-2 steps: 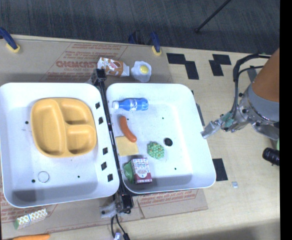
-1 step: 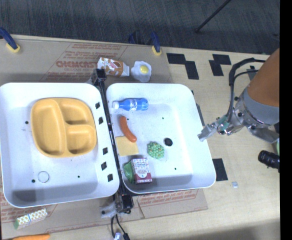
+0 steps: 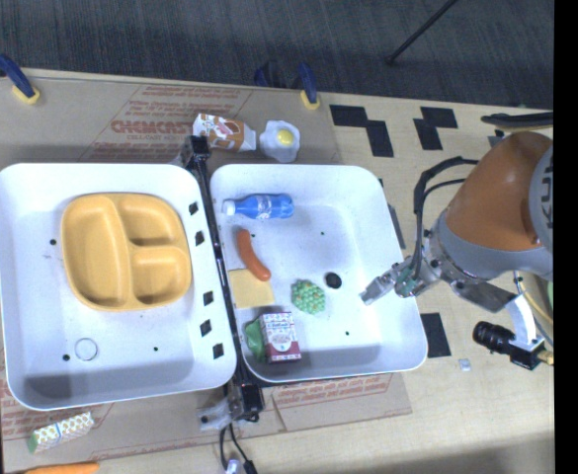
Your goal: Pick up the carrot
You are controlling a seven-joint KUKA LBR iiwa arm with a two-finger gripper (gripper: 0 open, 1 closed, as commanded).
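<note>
Camera view: the carrot (image 3: pixel 252 253) lies loose in the right bin (image 3: pixel 397 334), near its left wall, just below the blue bottle (image 3: pixel 261 206). The pincer (image 3: pixel 385 284) hangs at the bin's right side, well apart; its opening cannot be told. Cardboard print under the bins is blurred, unreadable.

The two bins (image 3: pixel 32 265) look like smooth, slightly glossy white plastic. Far from the hand (image 3: pixel 385 286), the yellow divided tray (image 3: pixel 125 248) has a matt plastic look. Nearer the hand, the carrot (image 3: pixel 252 254) is smooth and faintly shiny, the blue bottle (image 3: pixel 261 206) glossy. The table (image 3: pixel 437 403) is matt printed cardboard.
</note>
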